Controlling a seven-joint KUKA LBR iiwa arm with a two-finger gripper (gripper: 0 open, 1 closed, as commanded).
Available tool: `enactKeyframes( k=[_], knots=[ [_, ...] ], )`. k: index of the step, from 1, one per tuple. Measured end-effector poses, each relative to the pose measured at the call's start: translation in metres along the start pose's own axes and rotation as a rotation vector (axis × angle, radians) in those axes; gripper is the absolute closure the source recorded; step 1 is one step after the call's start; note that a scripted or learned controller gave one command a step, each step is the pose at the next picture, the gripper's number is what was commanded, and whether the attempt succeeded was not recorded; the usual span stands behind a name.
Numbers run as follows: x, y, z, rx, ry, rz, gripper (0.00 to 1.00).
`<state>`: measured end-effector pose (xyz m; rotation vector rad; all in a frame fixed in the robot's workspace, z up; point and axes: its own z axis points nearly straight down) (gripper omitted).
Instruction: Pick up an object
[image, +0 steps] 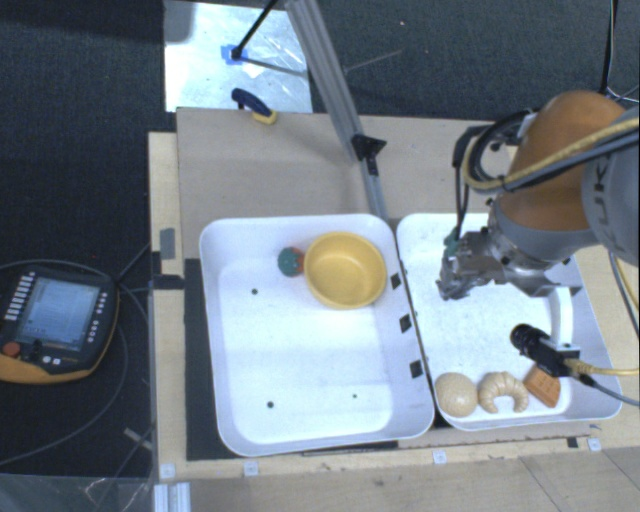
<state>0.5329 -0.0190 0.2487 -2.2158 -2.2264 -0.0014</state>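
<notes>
No text, label, brand, number or sign is legible on any surface; the lit screen of the handheld control pad (55, 325) at far left is too blurred to read.

Teach pendant (55, 330) on the dark floor, left of the bench (290, 165).

A single fixed camera looks down from above at a slant, far enough to take in the whole bench (260, 170), both white bins (240, 400) side by side mid-frame, and dark floor (80, 120) at left.
</notes>
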Motion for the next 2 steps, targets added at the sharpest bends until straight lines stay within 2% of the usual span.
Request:
enactKeyframes(
  k=[2],
  knots=[
    [0.108,0.037,0.015,0.0,0.0,-0.001,1.0]
  ],
)
